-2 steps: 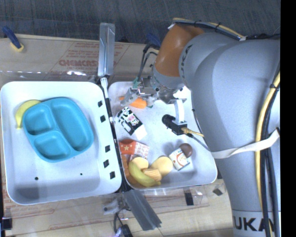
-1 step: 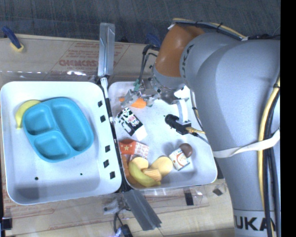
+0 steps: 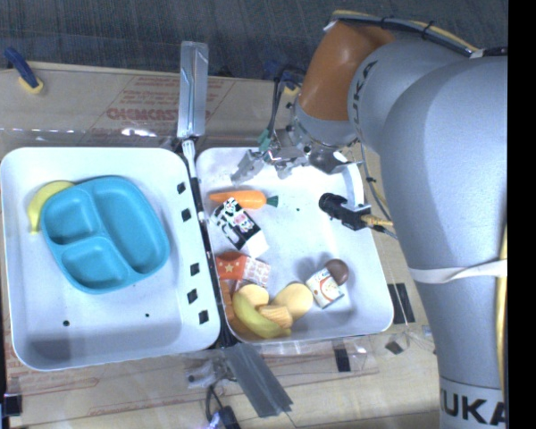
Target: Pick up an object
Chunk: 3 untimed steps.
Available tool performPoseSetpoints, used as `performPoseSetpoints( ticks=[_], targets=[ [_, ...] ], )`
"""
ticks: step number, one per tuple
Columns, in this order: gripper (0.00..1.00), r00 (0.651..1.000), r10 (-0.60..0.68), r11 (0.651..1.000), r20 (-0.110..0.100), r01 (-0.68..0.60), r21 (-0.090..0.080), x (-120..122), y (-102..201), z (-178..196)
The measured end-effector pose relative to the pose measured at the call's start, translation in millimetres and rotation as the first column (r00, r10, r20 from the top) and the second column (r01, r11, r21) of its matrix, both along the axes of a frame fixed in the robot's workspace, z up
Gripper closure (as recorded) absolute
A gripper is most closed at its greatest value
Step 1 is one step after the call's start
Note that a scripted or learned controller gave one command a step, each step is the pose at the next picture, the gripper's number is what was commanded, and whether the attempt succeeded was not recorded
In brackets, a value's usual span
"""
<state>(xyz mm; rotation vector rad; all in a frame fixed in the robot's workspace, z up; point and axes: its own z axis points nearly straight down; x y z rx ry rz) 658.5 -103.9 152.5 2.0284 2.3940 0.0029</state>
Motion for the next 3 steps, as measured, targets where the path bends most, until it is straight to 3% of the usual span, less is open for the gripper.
performPoseSetpoints(
  ticks=[1, 2, 3],
  targets=[
    [0.0, 0.976, -0.216, 0.976, -0.001, 0.216, 0.001, -1.0, -10.9, 77.5],
    [0.0, 0.856, -0.517, 0.856, -0.008, 0.517, 0.001, -24.4, 7.5, -34.0],
    [0.0, 0.901, -0.434, 0.901, -0.01, 0.434, 0.0, -50.3, 14.4, -61.6]
  ],
)
